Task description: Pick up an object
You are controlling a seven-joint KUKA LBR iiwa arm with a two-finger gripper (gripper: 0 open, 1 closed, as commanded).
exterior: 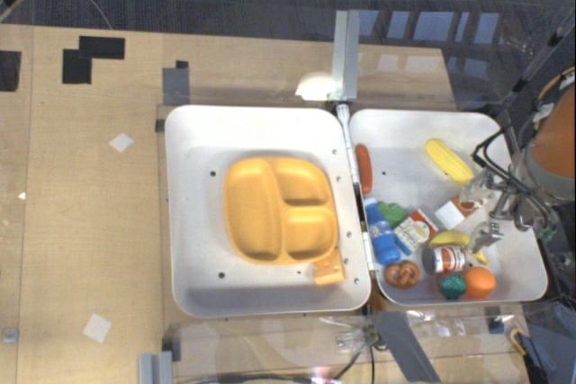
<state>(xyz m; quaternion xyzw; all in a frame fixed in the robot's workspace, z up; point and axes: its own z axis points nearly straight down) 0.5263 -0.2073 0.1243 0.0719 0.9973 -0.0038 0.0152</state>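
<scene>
Arm (pixel 551 144) enters from the right edge, orange band uppermost, wrist angled down and leftward. Black cables loop along the wrist's left side. Gripper (pixel 490 234) hangs low at the arm's end, metal fingertips pointing down; finger spacing not discernible.

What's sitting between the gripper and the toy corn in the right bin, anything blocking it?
Nothing visible lies between them. The gripper hangs over the right bin's right side, and the corn lies up and to its left on bare bin floor. The nearest clutter, a small white box, sits below that path.
</scene>
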